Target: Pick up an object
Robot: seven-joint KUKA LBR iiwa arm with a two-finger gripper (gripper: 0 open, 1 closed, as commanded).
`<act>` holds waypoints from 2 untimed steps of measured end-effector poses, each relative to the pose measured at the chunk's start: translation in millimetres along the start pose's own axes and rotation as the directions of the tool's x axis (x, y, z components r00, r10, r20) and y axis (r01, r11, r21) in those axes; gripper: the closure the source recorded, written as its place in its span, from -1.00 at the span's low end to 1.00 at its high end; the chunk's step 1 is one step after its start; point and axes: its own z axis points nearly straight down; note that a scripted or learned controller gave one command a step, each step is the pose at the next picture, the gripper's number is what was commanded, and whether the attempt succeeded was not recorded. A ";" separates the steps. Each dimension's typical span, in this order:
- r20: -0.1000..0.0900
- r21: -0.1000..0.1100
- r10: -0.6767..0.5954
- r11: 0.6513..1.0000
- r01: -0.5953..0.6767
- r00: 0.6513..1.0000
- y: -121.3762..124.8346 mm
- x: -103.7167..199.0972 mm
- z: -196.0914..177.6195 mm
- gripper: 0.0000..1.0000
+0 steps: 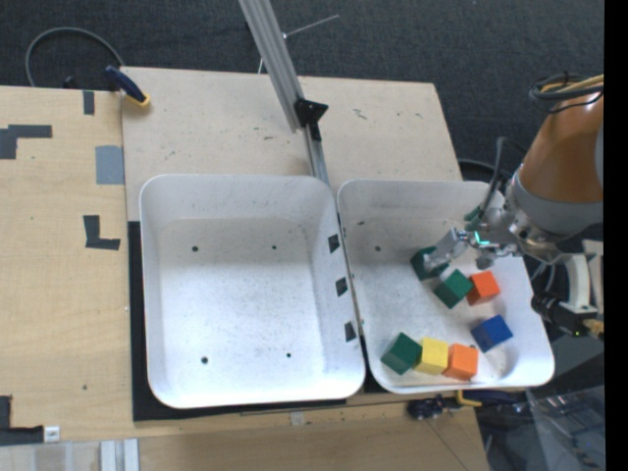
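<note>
Two shallow white plastic bins sit side by side on the light wooden table [226,116]. Left bin [157,292]: bare speckled floor, a few dark dots on it. Right bin [383,204]: holds all the blocks, clustered toward its right and near side.

Contents of the right bin: small dark green block [425,262] near the middle, right at the gripper tip. Larger green cube [453,288] just below and right of it, touching or nearly touching an orange cube [485,286] on its right. Blue cube [492,332] lower, near the bin's right wall. Along the near edge a row of three touching blocks: green cube [401,352], yellow cube [433,355], orange cube [462,361].

The grey arm with orange band [564,160] comes in from the right, over the right bin's right rim. Gripper [444,254] is low inside the right bin, pointing left, with the small dark green block at its tip. Cannot tell whether it is spread or pinching the block; too small and blurred.

A slanted grey metal rail [275,47] runs from the top edge down to the gap between the bins. Grey and dark tape marks [110,165] on the table at left.
</note>
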 end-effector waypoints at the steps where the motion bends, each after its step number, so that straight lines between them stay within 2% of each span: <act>1: 0.001 -0.004 -0.001 1.000 0.001 1.000 0.9 -0.1 -2.2 -1.00; 2: 0.000 0.002 0.000 1.000 0.000 1.000 -9.8 1.1 54.7 -1.00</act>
